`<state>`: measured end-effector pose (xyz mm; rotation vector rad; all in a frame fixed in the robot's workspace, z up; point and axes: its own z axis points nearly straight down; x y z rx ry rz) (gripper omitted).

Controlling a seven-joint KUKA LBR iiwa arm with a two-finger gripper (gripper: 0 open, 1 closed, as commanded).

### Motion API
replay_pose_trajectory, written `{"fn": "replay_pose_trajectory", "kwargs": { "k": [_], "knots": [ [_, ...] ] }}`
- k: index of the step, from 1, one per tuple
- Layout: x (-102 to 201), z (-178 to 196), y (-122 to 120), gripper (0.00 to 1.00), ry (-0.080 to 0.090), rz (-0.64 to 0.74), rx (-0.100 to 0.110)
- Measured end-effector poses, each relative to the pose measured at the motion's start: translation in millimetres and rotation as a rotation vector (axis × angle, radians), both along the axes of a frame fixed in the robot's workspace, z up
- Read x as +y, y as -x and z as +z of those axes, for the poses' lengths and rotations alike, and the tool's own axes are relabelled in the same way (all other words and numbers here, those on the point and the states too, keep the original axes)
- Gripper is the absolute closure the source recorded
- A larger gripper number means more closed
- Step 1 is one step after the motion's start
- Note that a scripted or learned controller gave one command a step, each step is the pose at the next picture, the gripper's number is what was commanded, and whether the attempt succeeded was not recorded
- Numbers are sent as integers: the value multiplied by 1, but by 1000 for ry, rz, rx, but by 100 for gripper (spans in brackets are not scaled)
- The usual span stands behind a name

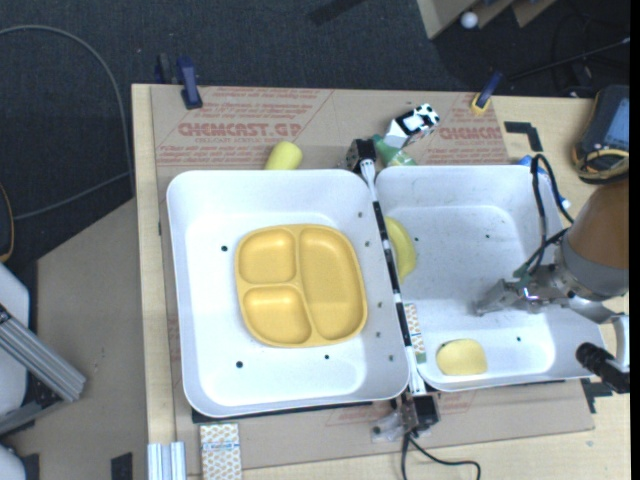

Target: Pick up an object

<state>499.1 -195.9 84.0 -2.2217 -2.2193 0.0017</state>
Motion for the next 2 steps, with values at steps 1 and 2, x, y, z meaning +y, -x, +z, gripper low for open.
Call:
{"fn": "replay_pose_trajectory", "kwargs": {
  "k": [1, 2],
  "knots": [
    [37, 1, -63, 0, 0, 2, -3],
    [-19, 2, -160, 0, -6, 5, -2]
  ]
}}
